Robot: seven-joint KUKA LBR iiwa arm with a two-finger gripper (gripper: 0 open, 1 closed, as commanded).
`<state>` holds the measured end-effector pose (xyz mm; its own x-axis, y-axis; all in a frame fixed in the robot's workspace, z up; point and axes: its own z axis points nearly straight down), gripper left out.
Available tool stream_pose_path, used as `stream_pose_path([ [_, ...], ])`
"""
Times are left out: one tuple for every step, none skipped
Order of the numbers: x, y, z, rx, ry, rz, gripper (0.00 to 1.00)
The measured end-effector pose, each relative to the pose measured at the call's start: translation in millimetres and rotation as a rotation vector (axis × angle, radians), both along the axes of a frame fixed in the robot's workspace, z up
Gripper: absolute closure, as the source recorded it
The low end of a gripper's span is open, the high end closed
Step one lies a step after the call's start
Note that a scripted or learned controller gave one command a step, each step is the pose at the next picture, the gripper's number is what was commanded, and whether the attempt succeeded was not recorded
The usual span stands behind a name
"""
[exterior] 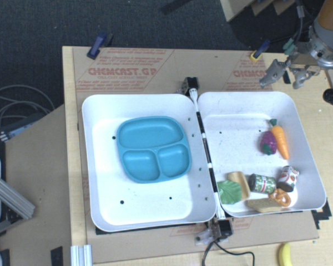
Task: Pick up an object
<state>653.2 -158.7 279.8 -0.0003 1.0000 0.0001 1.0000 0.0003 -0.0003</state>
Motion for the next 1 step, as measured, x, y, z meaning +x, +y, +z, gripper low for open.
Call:
stream_pose_path([
  [-45.7,-30.0,-159.3,0.000,0.002,0.000,0.00],
])
